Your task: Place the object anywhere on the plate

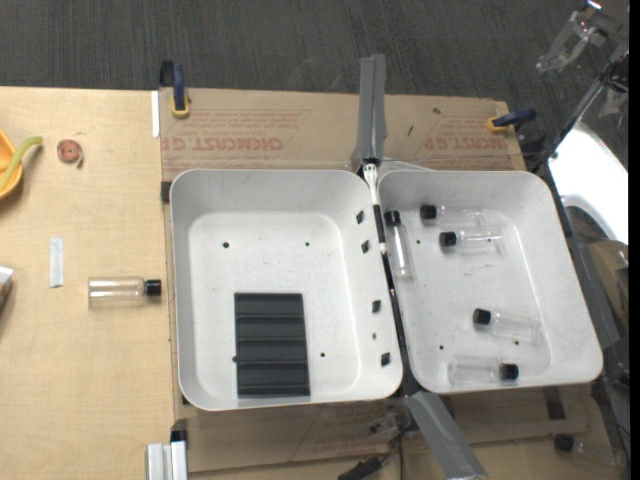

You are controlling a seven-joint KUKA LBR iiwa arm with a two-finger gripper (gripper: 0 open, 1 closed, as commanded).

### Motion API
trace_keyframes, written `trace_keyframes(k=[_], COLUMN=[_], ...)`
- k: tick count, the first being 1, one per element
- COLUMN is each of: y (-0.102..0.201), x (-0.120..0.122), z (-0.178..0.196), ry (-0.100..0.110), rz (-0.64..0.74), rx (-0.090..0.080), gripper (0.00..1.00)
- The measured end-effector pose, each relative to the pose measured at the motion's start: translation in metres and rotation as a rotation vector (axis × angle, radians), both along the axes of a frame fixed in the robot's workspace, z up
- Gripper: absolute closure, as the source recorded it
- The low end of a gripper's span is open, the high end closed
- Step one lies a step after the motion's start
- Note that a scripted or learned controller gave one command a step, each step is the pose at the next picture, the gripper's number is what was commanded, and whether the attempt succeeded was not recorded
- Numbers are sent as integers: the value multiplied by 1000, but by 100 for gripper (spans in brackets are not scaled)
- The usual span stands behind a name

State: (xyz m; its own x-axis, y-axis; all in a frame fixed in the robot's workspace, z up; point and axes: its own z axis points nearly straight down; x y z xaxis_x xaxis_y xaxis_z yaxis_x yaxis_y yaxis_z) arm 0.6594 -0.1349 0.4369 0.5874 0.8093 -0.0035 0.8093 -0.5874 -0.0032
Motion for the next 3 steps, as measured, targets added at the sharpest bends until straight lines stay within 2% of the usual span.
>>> trace_keyframes(k=[1,2,3], y=[-80,-22,-82], x=[-2,-14,-34], z=[3,3,3], ry=[-1,0,0], rz=[-117,-374,-524], rx=[0,-1,-1], gripper=[0,0,0])
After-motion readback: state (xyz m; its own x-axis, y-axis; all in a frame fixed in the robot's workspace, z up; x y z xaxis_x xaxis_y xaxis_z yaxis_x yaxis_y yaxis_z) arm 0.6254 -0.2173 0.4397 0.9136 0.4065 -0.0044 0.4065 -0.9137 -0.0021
